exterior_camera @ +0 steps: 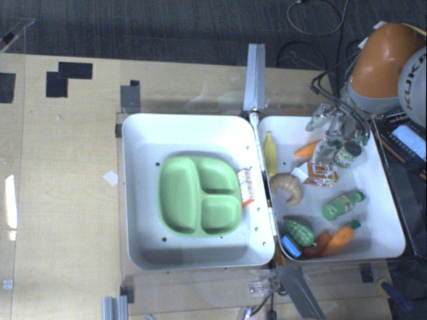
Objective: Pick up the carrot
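Down at the near edge of the right bin point(393, 235), the carrot point(340, 237) looks light, stiff and a bit slick, so I'd pinch its fat middle, though my tool point(331, 133) is up back, state unclear.

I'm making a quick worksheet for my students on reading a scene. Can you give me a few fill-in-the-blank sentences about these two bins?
1. The green divided tray lies in the ____ bin.
2. The croissant lies in the ____ bin.
3. The yellow banana lies against that bin's ____ wall.
4. The gripper hangs beside a carrot near the bin's ____ edge.

Missing words: left; right; left; far
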### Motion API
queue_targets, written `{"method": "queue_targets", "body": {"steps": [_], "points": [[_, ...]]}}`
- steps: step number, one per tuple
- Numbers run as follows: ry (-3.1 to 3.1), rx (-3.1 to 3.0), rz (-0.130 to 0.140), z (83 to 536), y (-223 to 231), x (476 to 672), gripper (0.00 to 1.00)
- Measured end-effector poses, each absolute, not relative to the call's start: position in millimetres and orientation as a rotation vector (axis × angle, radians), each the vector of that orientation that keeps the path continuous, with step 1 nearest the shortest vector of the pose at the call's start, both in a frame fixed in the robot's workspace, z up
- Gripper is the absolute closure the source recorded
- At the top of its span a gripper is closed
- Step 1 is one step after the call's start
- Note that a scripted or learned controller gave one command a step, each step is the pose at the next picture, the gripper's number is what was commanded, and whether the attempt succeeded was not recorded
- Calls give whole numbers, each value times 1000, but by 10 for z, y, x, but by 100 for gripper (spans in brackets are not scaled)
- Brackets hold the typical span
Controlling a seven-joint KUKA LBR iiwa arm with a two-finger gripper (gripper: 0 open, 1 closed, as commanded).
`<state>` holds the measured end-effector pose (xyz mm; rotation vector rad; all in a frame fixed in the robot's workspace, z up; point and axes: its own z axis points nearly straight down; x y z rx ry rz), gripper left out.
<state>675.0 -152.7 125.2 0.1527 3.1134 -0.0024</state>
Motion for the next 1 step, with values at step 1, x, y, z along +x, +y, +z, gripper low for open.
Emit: {"method": "queue_targets", "body": {"steps": [1], "points": [[3125, 162, -1, 1094, -1573, 6704, 0]]}}
